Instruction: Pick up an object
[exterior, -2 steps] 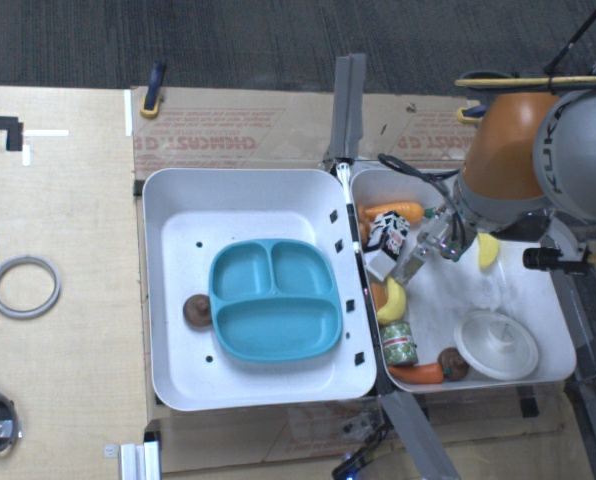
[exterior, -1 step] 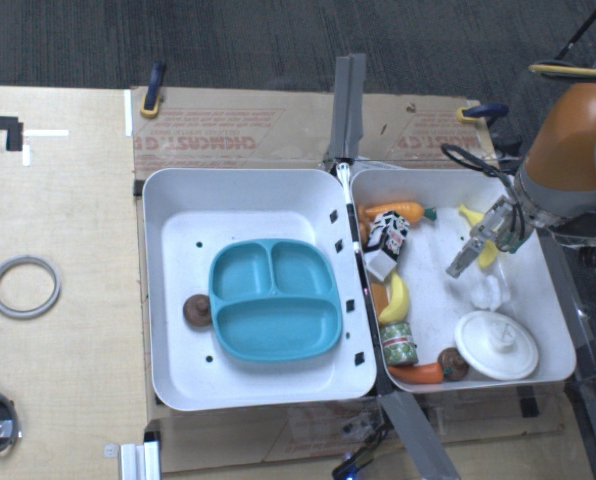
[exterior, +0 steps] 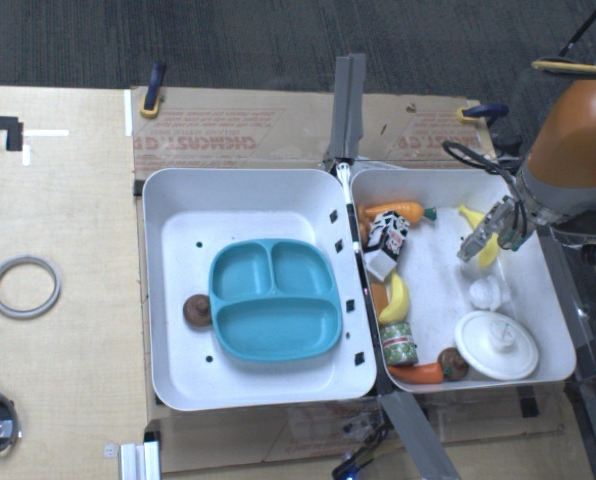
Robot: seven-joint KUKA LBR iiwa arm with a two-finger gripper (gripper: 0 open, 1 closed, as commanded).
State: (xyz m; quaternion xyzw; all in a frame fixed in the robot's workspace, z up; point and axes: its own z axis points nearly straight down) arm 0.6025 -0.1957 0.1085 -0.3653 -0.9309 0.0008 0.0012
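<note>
While the table (exterior: 58, 368) carries two white bins, the left bin (exterior: 168, 208) holds a teal divided plate (exterior: 275, 300) with a brown ball (exterior: 197, 310) at its nine o'clock. Right bin (exterior: 553, 298): white lidded bowl (exterior: 496, 345), carrot (exterior: 396, 211), bananas, and a yellow object (exterior: 487, 251) at the gripper (exterior: 488, 236), whose grip cannot be told.

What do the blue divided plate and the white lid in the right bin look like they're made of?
The divided plate looks like moulded plastic: uniform teal, soft sheen, rounded compartment ridges. The white lid with its knob is glossy; it may be plastic or glazed ceramic, and the view can't settle which.
</note>
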